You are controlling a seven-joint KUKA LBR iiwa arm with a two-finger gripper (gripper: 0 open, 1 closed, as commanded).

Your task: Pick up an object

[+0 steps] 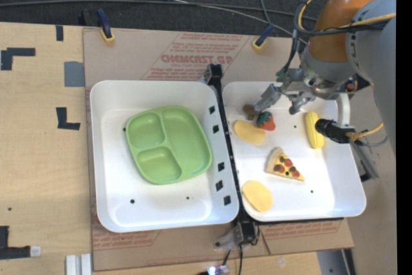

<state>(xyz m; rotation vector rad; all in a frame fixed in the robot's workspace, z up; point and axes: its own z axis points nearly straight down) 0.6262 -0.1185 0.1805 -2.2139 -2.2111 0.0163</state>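
The gripper (281, 102), fingers spread apart and clamping nothing, is hovering in the right bin (335, 199) above a small red strawberry (266, 120), partly hidden by one finger, its long axis unclear.

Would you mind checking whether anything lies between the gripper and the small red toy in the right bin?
Nothing visible does. The gripper hangs just above and right of the red toy, fingers spread. A yellow piece lies close on the toy's lower left, away from the gripper.
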